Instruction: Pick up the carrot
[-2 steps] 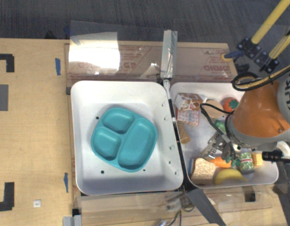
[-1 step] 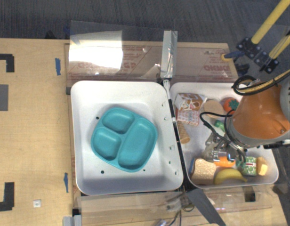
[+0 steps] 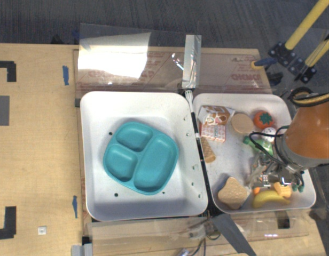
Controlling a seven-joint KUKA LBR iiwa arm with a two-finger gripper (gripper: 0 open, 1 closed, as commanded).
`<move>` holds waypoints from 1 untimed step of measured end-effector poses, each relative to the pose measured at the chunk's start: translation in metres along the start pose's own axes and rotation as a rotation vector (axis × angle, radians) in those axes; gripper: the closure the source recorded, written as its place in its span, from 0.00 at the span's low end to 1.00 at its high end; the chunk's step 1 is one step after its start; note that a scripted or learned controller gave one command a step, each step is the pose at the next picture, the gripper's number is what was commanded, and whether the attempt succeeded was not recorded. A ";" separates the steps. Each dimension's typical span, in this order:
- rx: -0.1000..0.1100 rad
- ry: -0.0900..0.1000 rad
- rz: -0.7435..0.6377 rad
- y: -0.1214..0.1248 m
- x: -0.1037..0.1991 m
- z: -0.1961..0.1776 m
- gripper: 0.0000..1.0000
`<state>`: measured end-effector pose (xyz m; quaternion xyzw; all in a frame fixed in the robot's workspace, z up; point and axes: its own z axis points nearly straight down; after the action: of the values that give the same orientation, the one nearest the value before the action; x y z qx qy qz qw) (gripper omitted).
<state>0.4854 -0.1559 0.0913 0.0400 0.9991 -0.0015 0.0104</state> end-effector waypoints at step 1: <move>-0.007 0.010 -0.566 0.045 0.007 -0.034 1.00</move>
<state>0.4818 -0.1101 0.1250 -0.2406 0.9706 -0.0009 0.0047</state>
